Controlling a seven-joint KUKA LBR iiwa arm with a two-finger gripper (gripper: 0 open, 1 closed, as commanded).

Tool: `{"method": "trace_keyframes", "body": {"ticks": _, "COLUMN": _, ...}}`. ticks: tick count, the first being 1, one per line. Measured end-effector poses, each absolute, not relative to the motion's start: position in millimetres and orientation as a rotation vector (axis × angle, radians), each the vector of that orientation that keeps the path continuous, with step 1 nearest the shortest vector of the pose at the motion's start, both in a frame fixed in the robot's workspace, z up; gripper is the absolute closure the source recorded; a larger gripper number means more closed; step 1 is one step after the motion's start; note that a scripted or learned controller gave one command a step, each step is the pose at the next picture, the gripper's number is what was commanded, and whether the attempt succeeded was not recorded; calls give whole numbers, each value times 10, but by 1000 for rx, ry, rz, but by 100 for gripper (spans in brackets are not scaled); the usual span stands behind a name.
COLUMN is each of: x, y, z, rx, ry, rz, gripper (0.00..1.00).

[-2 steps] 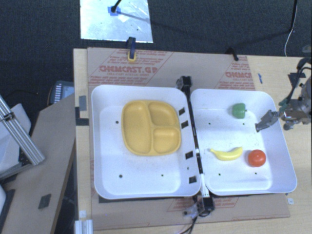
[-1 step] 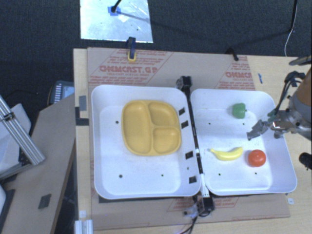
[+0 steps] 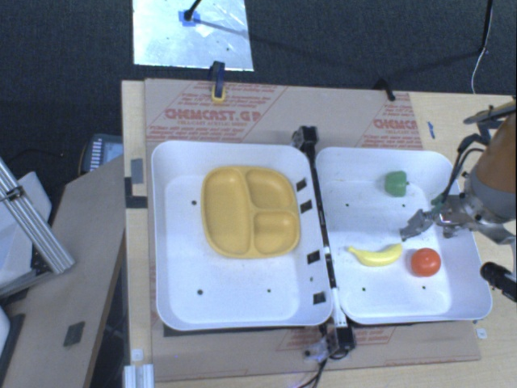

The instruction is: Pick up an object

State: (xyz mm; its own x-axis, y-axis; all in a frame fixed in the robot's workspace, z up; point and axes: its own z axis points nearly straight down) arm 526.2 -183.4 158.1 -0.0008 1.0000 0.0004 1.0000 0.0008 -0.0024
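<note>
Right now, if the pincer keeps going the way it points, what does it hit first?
The pincer points left and slightly down-frame, so the banana looks first in line. Its height above the right bin is unclear; it might pass over. The tomato sits beside that line.

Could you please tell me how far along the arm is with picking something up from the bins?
Nothing looks picked yet. The banana, tomato and green pepper all lie on the right bin floor. In hand: the claw sits low above the banana and tomato, holding nothing visible. Grasping and lifting remain.
</note>
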Motion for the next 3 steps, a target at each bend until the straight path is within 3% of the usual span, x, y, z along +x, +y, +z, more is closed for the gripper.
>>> {"method": "trace_keyframes", "body": {"ticks": 1, "x": 5296, "y": -1760, "z": 984, "rx": -2219, "ry": -2220, "rz": 1, "gripper": 0}}
{"method": "trace_keyframes", "body": {"ticks": 2, "x": 5305, "y": -1771, "z": 1120, "rx": -2223, "ry": -2223, "rz": -1, "gripper": 100}}
{"method": "trace_keyframes", "body": {"ticks": 3, "x": 5421, "y": -1753, "z": 1684, "rx": -2221, "ry": -2231, "rz": -5, "gripper": 100}}
